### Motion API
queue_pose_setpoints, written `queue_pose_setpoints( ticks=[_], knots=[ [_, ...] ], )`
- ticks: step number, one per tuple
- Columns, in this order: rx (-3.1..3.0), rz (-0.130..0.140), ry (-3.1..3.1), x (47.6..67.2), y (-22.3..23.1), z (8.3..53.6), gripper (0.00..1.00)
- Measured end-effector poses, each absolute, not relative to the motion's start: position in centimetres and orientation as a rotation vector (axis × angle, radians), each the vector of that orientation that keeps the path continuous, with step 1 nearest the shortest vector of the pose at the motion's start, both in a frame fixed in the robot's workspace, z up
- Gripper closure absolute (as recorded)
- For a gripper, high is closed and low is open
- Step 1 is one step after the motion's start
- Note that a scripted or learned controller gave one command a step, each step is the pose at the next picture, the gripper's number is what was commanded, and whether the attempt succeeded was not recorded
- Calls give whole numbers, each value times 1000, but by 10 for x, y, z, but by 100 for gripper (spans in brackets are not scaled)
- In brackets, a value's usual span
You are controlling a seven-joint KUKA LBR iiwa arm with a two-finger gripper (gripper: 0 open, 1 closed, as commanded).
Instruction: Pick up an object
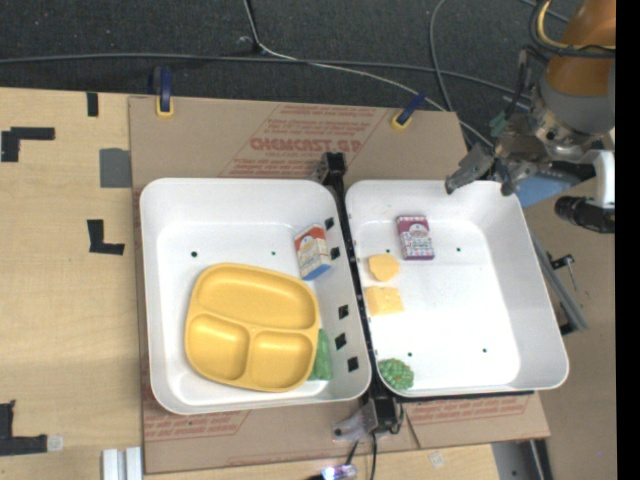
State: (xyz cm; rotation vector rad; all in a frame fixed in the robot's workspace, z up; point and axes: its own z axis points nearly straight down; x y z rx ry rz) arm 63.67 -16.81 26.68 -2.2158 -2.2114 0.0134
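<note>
1. Bench [60,298]: it carries a cardboard sheet [290,143], on which two shallow white bins stand side by side, touching along their inner walls.
2. Left bin [160,218], near side: a yellow divided tray [252,325] with three compartments lies toward the near edge and takes up most of the floor. A green item [322,358] sits wedged between the tray's right edge and the bin's right wall, close to the near right corner.
3. Right bin [520,268], near left corner: a green leafy item [396,372] lies against the near wall.
4. Right bin, left wall, mid-depth: a flat yellow square [385,300] lies on the floor. Just beyond it lies a smaller rounded yellow piece [383,267], close to the square but apart from it.
5. Left bin, right wall, mid-depth: a small carton [313,252] with a red top and blue lower part stands tilted just beyond the tray's far right corner.
6. Right bin, far left area: a purple and white box [415,237] lies flat, just beside the rounded yellow piece.
7. Gripper [483,174]: it hangs over the far right corner of the right bin, above the rim. The fingers are spread apart, with nothing between them. All objects lie well apart from it.
8. Cardboard sheet, far edge: a blue and yellow clamp [163,96] grips the left end and another clamp [408,111] the right end.
</note>
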Motion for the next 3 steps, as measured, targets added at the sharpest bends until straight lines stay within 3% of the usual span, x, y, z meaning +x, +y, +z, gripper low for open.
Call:
queue_pose_setpoints(
  ticks=[1,3],
  knots=[
    [-2219,2,-2223,639,-167,275,0],
    [-2218,6,-2221,636,-174,186,0]
  ],
)
